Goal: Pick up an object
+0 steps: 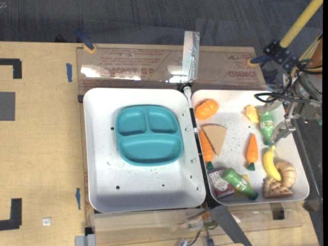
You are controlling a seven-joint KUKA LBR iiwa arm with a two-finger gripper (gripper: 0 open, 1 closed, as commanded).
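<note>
Camera view. The gripper (287, 124) hangs at the right bin's (233, 100) right wall, just right of a small green bottle (266, 127); whether its jaws are spread or pressed together cannot be told. The bottle, lying near the bin's far right corner beside a yellow piece (251, 114), looks like light, stiff, smooth plastic, likely slippery; its narrower middle seems the best hold. It is bright green with a pale label.

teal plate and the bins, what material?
Teal plate: likely moulded plastic or silicone; uniform colour, soft rounded dividers, mild sheen. Bins: probably thin formed plastic; white, rounded corners and lips, dark specks on the floor. Neither can be confirmed by look alone.
</note>
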